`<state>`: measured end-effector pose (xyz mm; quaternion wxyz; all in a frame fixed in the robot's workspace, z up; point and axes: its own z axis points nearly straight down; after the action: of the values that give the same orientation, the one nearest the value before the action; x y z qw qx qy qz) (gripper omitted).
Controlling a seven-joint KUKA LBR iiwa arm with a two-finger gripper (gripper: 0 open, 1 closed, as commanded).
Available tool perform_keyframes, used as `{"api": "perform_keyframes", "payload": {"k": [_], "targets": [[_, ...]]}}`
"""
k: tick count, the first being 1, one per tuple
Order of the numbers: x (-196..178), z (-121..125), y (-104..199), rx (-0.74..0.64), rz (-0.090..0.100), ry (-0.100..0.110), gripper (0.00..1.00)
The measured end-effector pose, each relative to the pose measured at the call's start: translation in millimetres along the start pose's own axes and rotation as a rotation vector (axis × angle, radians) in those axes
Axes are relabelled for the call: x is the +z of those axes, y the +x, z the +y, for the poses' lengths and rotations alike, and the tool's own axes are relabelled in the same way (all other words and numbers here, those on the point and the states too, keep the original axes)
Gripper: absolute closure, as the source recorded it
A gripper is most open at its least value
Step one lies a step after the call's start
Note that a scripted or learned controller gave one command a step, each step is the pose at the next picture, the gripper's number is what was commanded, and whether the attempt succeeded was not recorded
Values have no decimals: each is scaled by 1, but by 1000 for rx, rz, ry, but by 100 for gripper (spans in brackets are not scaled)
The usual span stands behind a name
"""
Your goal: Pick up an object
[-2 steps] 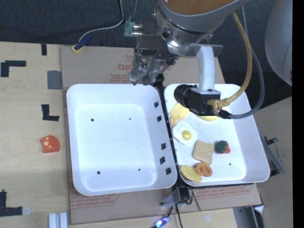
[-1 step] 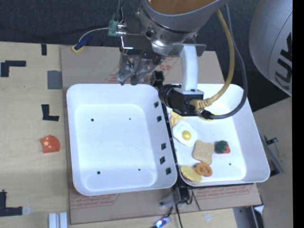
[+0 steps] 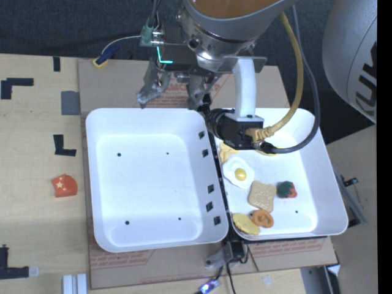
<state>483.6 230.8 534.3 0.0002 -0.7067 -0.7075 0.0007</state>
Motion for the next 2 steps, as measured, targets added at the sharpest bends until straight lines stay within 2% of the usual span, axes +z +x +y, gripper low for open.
{"api": "perform_keyframes", "payload": {"k": [1, 2], "targets": [[-10, 0, 0, -1, 0, 1, 100], [-10, 0, 0, -1, -1, 1, 0]]}}
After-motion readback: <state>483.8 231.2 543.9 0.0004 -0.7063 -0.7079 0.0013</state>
